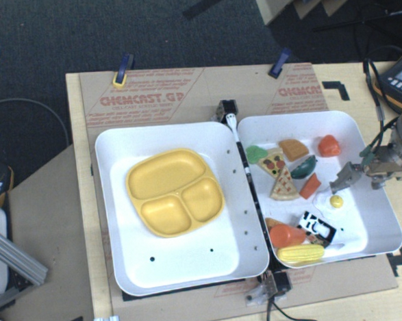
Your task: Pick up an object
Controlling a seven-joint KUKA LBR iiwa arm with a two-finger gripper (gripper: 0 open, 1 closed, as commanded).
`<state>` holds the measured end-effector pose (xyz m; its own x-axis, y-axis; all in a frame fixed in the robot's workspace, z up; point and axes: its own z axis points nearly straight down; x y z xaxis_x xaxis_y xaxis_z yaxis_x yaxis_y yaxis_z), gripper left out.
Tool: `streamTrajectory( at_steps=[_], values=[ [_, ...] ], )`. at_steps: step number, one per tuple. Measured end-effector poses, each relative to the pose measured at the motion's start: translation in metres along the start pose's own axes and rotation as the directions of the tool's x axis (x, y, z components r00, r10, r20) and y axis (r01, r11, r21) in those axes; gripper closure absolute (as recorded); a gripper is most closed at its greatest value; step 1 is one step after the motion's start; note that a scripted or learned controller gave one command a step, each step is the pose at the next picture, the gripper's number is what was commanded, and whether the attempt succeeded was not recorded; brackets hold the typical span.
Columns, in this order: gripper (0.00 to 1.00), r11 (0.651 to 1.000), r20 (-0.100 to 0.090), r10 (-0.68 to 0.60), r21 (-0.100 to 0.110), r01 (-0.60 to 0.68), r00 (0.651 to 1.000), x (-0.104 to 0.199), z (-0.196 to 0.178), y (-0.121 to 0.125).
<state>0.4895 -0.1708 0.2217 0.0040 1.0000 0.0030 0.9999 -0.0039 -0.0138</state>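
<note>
Right bin (363,128), corn cob (301,254) crosswise.

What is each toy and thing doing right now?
yellow tray: lying flat in the left bin, nothing in its compartments
pizza slice: lying flat in the right bin
corn cob: on its side by the near wall
gripper: low over the right bin, beside the small yellow ball

Two white bins sit side by side: the left bin (114,197) holds a yellow divided plate (174,191); the right bin (375,199) holds toy foods, including two pizza slices (279,175), a red tomato (329,145), a corn cob (301,254) and a small yellow ball (336,201). The gripper (344,178) reaches in from the right, just above the ball. Finger spacing is blurred and appears indeterminate.
</note>
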Motion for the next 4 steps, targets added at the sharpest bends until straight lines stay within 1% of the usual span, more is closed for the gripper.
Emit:
streamTrajectory(
  at_steps=[1,2,3,4],
  values=[
    [0.00,1.000,0.003,-0.004,-0.014,0.004,1.000,0.001,-0.007,0.003],
    [0.00,1.000,0.001,-0.004,-0.009,0.004,1.000,0.006,0.041,0.011],
    [0.00,1.000,0.000,-0.004,-0.007,0.004,1.000,0.012,0.103,0.010],
    [0.00,1.000,0.002,-0.004,-0.012,0.004,1.000,0.013,0.138,0.011]
  ],
)
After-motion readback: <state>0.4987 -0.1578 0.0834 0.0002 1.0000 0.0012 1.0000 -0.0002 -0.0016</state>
